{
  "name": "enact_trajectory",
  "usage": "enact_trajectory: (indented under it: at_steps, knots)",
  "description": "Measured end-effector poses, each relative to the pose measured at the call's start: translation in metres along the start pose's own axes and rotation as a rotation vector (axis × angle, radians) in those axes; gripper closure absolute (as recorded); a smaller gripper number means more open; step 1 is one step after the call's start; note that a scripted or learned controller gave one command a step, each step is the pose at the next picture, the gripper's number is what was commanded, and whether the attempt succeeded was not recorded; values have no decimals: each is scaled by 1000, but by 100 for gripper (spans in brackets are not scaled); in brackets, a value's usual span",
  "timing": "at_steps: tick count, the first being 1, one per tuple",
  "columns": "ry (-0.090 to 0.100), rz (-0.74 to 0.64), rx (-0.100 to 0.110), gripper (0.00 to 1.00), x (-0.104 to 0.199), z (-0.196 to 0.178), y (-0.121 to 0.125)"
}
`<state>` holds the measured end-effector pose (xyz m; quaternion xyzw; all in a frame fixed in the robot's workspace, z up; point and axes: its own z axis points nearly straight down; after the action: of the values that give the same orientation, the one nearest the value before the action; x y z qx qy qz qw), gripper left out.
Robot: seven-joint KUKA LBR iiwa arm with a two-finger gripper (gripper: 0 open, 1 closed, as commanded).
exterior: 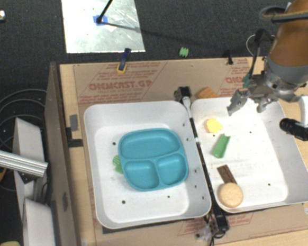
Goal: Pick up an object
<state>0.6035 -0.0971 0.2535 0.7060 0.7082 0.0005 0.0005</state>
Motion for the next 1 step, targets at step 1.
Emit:
enact_trajectory:
  at_steps: [1]
  knots:
    - [2, 2, 10, 0, 14, 115, -14]
